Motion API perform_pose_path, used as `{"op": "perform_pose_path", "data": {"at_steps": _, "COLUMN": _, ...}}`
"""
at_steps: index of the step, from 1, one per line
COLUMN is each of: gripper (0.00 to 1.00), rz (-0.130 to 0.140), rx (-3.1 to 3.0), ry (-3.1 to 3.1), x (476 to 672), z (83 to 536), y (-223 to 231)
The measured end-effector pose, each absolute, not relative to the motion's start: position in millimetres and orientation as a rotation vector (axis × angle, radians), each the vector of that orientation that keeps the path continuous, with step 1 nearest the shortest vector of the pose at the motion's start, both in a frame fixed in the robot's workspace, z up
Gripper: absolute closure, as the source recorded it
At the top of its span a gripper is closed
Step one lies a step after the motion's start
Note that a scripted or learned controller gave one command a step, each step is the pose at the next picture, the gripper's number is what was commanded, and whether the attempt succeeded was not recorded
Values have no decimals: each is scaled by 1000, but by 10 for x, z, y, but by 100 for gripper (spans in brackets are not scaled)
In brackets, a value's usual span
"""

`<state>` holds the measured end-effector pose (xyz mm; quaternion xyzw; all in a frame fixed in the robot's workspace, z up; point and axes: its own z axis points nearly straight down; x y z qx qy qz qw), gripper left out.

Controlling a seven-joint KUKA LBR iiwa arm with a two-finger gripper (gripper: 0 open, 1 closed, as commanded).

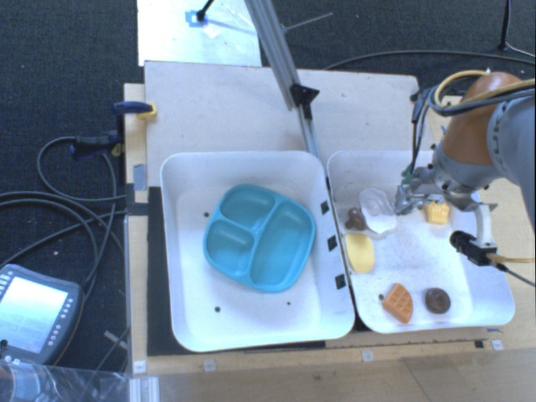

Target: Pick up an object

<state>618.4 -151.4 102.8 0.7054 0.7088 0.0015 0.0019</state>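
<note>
My claw [408,198] hung low in the right bin [494,304], near its back wall, just beside a clear, pale cup-like thing [378,210] and a small yellow block [436,213]; from above I could not tell how it was set, wide or narrow, since my own wrist covered it. Nothing was visibly held, so I judged the pick was at the approach stage, with the grasp not yet made. The candidates lay all in that bin: a dark brown lump [355,219] touching the clear piece, a pale yellow oval piece [361,252] near the divider, an orange waffle-like wedge [399,302] and a brown round piece [437,300] toward the front (those two well apart from me). The left bin [188,249] carried a blue divided plate [260,237]. The next move, as I reckoned it, called for settling on one target, most likely the clear piece or the yellow block, centring over it and closing firmly before lifting; crowding there risked a nudge instead of a grip. I could read no brand, label or writing anywhere on the tabletop [234,99].
</note>
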Motion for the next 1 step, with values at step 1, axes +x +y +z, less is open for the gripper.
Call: {"op": "perform_pose_path", "data": {"at_steps": 1, "gripper": 100, "rz": 6, "rx": 2215, "ry": 2219, "x": 6197, "z": 1494, "y": -1586}}
